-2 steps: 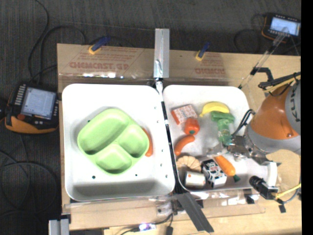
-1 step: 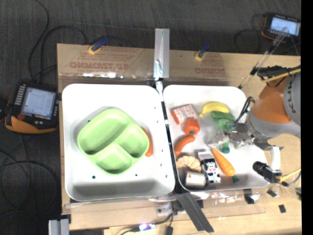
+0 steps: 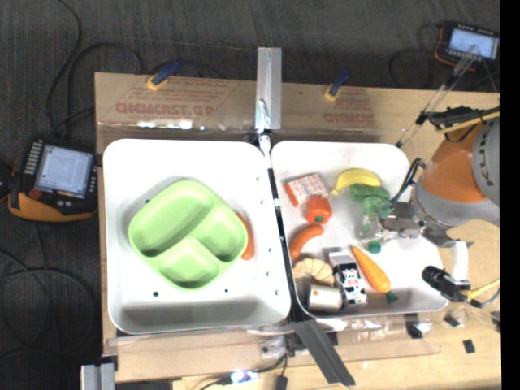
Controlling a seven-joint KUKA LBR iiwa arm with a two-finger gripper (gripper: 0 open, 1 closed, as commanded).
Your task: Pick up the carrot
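The pincer (image 3: 380, 227) is seen low in the right bin (image 3: 406, 162), beside a green item; whether it is released or clenched cannot be told. The carrot (image 3: 372, 269) is found just below it, lying slantwise on the bin floor, apart from the pincer. A banana (image 3: 358, 177) is placed above. A green divided tray (image 3: 188, 232) is held in the left bin (image 3: 122, 299).

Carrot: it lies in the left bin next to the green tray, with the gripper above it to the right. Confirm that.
Wrong bin. The camera view shows the carrot in the right bin, not the left; the green tray is alone in the left bin. The gripper is just above it to the right, as you said.
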